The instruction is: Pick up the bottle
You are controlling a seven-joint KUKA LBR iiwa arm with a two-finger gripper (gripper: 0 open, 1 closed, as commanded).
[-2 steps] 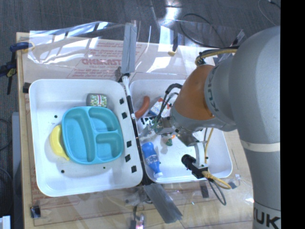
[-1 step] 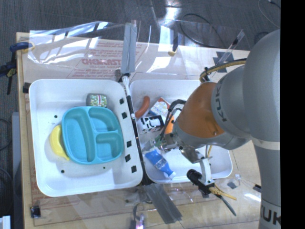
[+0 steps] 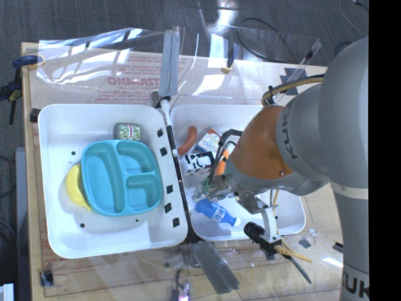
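At the far left of the frame the left bin (image 3: 50,187) sits on the tabletop (image 3: 81,74). Inside it lies a turquoise divided tray (image 3: 122,177), with a yellow object (image 3: 75,187) peeking from under the tray's left edge. Just above the tray, near the bin's upper wall, is a small green patterned box (image 3: 127,131).

Past the divider, the right bin (image 3: 294,215) holds a clutter. An orange-red sausage-shaped toy (image 3: 187,140) lies tilted in its upper left corner, with a black-and-white package (image 3: 199,160) just below and right of it. The bottle (image 3: 217,211), blue with a paler label, lies on its side toward the bin's lower edge, in the lower centre of the frame.

The grey arm (image 3: 332,124) with its orange band (image 3: 263,152) looms over the right bin from the right, just above the bottle. I cannot tell whether its fingers are released or clenched.
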